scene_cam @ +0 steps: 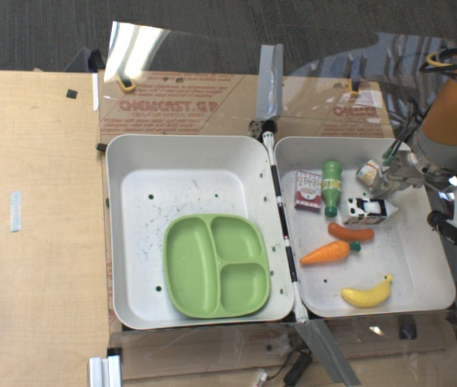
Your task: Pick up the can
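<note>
Arm reaching into the right bin from the right, gripper low beside the can.

The grey arm with its orange band (450, 103) comes in over the right bin's (421, 285) far right side and angles down to the left, so the gripper (383, 182) sits at the far middle of that bin; whether it is released or clenched I cannot tell. The can (367, 172), pale and tipped, lies just left of the gripper, touching or nearly so. Near it lies a black-and-white object (366, 209); to the left are a green bottle (330, 185) and a red packet (309, 190). Nearer lie a sausage (349, 232), a carrot (326, 253) and a banana (367, 293). The left bin (131, 216) holds a green divided plate (216, 264).
</note>
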Controlling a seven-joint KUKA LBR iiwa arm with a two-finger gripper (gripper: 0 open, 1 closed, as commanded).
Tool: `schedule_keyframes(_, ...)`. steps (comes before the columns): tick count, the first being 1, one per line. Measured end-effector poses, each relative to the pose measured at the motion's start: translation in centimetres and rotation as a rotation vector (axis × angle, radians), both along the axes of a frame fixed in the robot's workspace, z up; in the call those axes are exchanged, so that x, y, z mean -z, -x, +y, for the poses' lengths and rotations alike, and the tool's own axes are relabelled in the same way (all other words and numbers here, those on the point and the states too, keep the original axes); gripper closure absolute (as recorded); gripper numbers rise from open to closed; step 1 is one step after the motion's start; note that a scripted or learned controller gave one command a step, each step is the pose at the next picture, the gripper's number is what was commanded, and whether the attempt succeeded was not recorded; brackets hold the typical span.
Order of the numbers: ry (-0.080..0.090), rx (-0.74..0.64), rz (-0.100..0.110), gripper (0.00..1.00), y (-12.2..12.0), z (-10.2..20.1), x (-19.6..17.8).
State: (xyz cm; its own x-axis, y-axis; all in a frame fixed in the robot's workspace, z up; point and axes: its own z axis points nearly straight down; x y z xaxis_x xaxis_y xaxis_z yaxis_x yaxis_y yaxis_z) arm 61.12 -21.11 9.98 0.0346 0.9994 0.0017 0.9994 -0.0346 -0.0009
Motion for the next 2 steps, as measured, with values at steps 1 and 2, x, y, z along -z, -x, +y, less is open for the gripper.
schedule_keyframes(1,-0.002,-0.001,0.0,0.0,-0.05,0.16,0.01)
schedule_keyframes(2,0.0,-0.003,-0.001,1.0,-0.08,0.07,-0.91)
